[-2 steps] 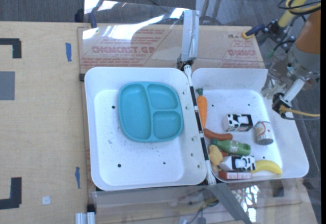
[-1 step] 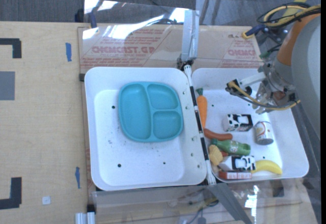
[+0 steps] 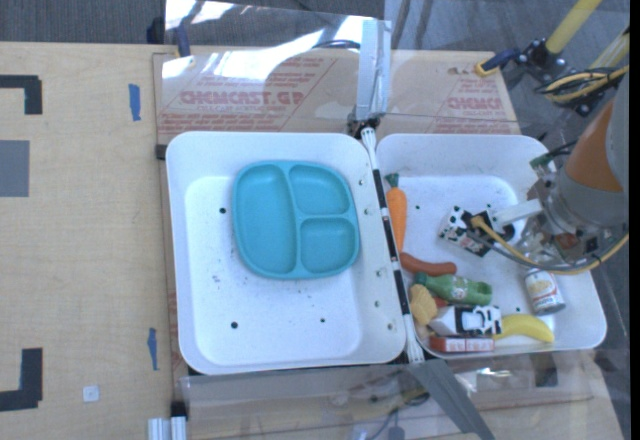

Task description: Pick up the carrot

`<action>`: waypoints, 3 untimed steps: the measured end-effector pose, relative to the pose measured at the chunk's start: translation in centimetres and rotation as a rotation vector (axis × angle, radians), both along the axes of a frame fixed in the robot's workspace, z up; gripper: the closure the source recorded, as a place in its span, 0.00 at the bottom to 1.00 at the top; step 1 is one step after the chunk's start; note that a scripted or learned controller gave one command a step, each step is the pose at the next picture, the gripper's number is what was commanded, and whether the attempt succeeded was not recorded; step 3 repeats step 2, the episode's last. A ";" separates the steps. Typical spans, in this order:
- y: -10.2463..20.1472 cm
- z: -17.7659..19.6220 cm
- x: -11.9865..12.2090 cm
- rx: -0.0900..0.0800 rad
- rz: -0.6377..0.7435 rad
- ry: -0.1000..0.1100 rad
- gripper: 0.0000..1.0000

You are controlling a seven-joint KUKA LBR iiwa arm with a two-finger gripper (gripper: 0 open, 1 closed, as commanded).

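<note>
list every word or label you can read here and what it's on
"CHEMCAST GP" in red, on the clear sheet behind the left bin.
The same red print on the sheet behind the right bin, cut off, not fully readable.
Labels on the can and green bottle: too small to read.

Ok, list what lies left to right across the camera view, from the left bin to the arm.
Left bin → teal divided plate → carrot → black-and-white toy → small can → arm.

Red print reading "CHEMCAST GP" — on the clear sheet behind the bins; elsewhere illegible.
</note>
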State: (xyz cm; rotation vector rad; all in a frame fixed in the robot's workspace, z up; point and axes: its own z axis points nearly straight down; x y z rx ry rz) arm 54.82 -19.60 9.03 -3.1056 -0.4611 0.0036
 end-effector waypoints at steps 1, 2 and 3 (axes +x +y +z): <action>5.5 -0.1 -6.7 -0.001 -0.079 -0.011 1.00; 5.6 0.8 -6.7 0.000 -0.080 -0.008 1.00; 5.6 0.8 -6.7 0.000 -0.080 -0.008 1.00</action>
